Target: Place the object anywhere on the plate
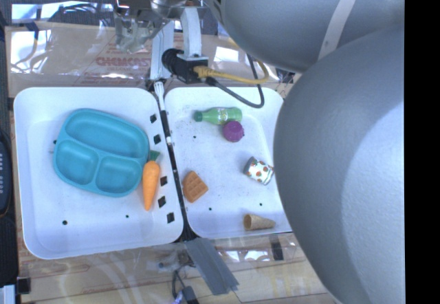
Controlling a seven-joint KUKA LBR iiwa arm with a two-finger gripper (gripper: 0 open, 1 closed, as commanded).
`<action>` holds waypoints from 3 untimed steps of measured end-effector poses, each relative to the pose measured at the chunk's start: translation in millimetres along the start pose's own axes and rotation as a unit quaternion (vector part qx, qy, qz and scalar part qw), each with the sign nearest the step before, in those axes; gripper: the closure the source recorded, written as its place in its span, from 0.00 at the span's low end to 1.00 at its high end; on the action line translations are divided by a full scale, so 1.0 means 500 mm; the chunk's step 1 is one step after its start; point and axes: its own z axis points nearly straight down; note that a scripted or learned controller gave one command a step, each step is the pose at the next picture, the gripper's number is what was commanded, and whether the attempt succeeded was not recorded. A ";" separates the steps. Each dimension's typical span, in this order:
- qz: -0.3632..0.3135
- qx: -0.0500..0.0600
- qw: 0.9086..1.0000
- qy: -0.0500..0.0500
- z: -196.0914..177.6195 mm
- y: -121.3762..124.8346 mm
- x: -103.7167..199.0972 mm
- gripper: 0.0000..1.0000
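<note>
Carrot (150,184) beside plate (100,152) — end effector (132,36) well above; grip state unclear.

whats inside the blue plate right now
Nothing lies in the blue plate's three compartments. The carrot lies beside it in the left bin. No part of the plate is covered.

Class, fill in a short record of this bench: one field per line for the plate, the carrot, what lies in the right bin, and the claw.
plate: blue, three compartments, in left bin
carrot: in left bin, beside plate's right edge, not on it
right bin: green bottle, purple ball, waffle, cone, spotted cup
claw: above the bench, beyond the bins
</note>
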 end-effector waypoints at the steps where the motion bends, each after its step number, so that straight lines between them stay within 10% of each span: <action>1: 0.004 0.000 1.000 -0.001 -0.087 -0.136 -0.153 1.00; 2: 0.003 0.009 1.000 -0.002 0.432 -0.161 -0.276 1.00; 3: 0.002 -0.003 1.000 0.000 -0.050 -0.152 -0.188 1.00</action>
